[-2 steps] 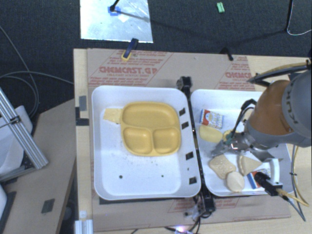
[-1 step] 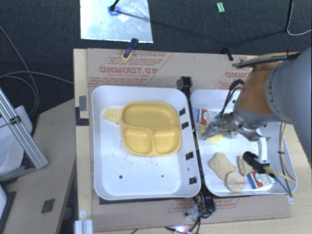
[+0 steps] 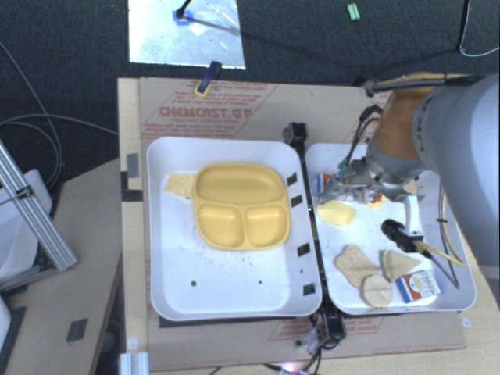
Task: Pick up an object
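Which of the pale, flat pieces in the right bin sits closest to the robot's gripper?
The yellow piece, lying just below the gripper near the bin's left wall. The three tan pieces cluster farther down, toward the bin's bottom edge.

A brown board printed with red letters lies under both white bins. On its far edge rests a small blue and yellow tool. Beyond it, on the dark carpet, lies a shiny metal sheet. A little green piece sits far right. An aluminium frame stands at left.
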